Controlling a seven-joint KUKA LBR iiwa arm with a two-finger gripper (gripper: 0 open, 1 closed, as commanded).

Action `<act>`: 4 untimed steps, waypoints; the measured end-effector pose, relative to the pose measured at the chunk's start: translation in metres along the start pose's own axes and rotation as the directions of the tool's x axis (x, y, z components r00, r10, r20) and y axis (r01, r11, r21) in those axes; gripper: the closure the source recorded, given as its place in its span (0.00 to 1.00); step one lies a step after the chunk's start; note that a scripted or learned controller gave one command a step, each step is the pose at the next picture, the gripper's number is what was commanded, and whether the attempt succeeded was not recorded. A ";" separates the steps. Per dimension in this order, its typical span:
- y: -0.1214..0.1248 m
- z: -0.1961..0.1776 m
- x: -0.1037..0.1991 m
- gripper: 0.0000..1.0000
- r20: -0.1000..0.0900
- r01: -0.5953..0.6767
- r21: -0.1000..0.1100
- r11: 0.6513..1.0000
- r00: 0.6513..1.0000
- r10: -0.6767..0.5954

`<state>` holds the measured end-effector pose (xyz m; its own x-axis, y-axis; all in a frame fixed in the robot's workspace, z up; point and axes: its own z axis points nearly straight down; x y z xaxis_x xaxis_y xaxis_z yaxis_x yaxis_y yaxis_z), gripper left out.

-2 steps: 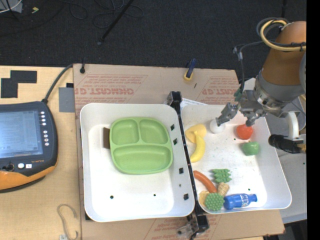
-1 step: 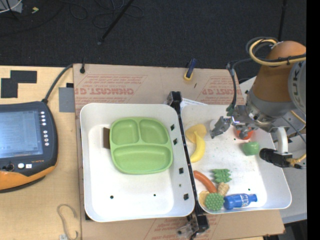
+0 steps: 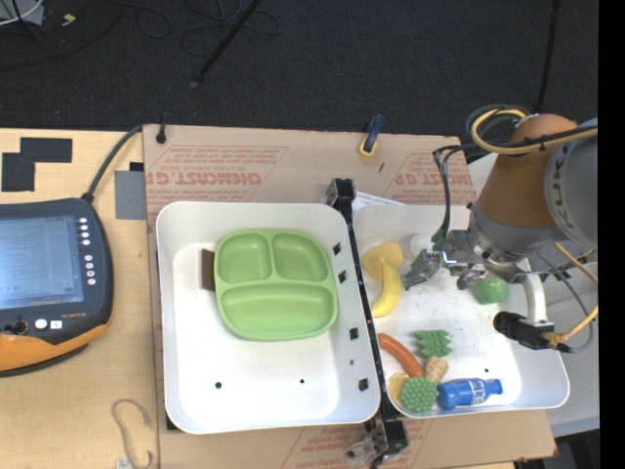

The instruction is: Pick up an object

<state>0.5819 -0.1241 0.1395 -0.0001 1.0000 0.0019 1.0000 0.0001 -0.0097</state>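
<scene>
Arm low over the bin at the frame's right

You can't tell the gripper [image 3: 427, 267]'s spread; it sits just right of the banana [image 3: 384, 279]. The wrist partly hides a green object [image 3: 488, 287]; a blue bottle [image 3: 469, 392] lies lower right.

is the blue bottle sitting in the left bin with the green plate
No, the blue bottle lies in the right bin, near its front edge, while the green plate sits in the left bin.

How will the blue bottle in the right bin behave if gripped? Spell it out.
The blue bottle lies on its side and looks round, so it would probably roll if nudged. It looks like smooth plastic, likely light and slippery. The green bumpy ball beside it may block rolling that way.
</scene>
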 end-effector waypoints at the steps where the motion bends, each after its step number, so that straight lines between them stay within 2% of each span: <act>1: -0.001 0.054 0.002 0.00 0.000 0.001 -0.001 1.000 1.000 -0.001; 2: 0.000 0.040 0.000 1.00 0.000 -0.005 -0.004 1.000 1.000 0.005; 3: 0.002 -0.022 -0.006 1.00 0.002 -0.006 -0.013 1.000 1.000 0.006; 4: -0.004 -0.067 -0.008 1.00 0.002 -0.005 -0.011 1.000 1.000 0.005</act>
<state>0.5784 -0.1318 0.2064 0.0053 1.0000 -0.0002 1.0000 -0.0053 0.0017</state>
